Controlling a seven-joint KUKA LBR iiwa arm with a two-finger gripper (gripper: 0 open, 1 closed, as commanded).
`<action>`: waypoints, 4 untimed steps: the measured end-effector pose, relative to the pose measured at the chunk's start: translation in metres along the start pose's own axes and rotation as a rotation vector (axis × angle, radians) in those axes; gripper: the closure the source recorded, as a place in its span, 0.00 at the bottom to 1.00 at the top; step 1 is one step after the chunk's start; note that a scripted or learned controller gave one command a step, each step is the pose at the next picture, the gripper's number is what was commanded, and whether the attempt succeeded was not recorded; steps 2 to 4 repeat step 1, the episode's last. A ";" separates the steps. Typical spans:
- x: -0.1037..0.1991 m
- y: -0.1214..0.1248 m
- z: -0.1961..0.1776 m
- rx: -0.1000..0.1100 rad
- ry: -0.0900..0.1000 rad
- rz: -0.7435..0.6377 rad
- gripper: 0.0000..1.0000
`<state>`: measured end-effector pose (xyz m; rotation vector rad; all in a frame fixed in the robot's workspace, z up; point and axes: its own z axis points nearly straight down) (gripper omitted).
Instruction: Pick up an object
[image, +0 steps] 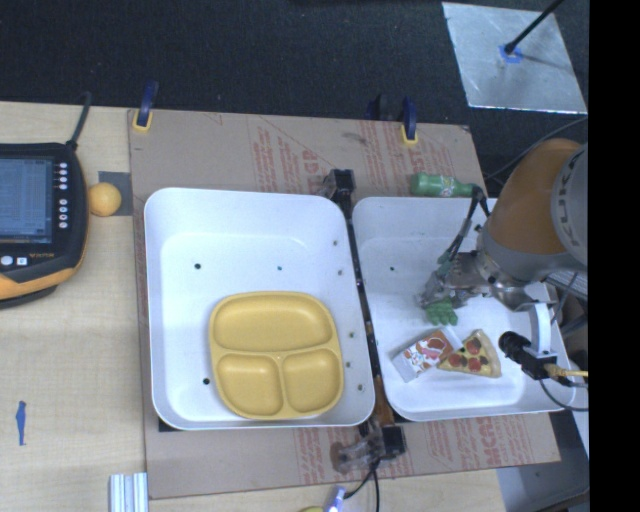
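Here, gripper (440, 296) above pizza slice (472, 355)

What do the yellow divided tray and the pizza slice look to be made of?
Yellow divided tray: apparently moulded plastic, matte to slightly glossy, with rounded compartment ridges and one even colour.
Pizza slice: looks like a toy, plastic or rubber, flat with printed-looking toppings; the material stays uncertain from this view.

The wooden bench (60, 360) is covered by a cardboard sheet (250, 150), on which two white bins (170, 300) (400, 230) are placed side by side. A control pendant (35, 220) and an orange ball (104, 198) are seen at the left.
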<state>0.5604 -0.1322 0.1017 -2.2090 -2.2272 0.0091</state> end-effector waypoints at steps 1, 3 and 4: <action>0.069 -0.006 -0.091 -0.006 0.002 0.003 1.00; 0.069 -0.006 -0.091 -0.006 0.002 0.003 1.00; 0.069 -0.006 -0.091 -0.006 0.002 0.003 1.00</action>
